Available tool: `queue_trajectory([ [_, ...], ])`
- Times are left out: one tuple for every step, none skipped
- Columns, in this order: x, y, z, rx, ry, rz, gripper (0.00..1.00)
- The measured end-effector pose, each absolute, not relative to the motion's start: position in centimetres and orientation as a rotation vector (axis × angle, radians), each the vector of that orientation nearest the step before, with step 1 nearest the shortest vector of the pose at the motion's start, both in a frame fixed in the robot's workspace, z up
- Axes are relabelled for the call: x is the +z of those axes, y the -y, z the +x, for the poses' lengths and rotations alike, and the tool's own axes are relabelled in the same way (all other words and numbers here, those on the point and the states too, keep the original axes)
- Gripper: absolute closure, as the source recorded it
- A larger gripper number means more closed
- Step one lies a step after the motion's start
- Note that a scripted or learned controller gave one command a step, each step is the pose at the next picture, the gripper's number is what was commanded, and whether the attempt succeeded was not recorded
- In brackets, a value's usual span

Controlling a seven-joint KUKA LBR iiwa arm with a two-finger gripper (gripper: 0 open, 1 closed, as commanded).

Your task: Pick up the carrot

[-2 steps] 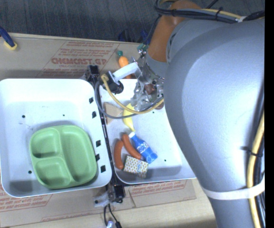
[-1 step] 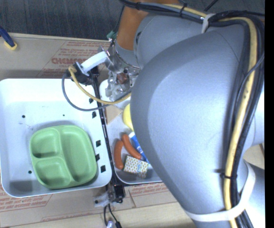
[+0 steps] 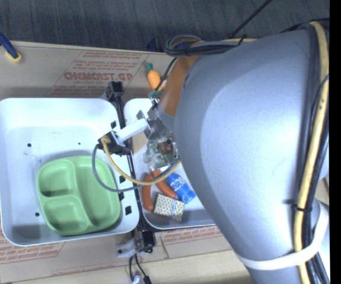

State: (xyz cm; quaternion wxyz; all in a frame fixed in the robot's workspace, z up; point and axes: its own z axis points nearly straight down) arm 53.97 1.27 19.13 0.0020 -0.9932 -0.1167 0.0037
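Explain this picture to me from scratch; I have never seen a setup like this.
One camera looks down at a slant on a bench with two shallow white bins. The big grey shape on the right is a robot arm, reaching in from that side; an orange band shows above its wrist. Its gripper hangs over the right bin; whether it holds anything cannot be told. The left bin holds a green divided tray. The right bin holds orange carrots, a blue packet and a small patterned box. Another small carrot lies on the cardboard behind.
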Motion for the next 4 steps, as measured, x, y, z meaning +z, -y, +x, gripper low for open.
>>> queue_trajectory([
  [20.1,-1.4,54.0,0.018,0.378,-3.111,1.00],
  [28.5,-4.5,49.4,0.006,0.391,-3.115,1.00],
  [18.4,-11.2,49.9,0.011,0.324,-3.123,1.00],
  [19.4,-11.2,50.0,0.016,0.332,-3.122,1.00],
])
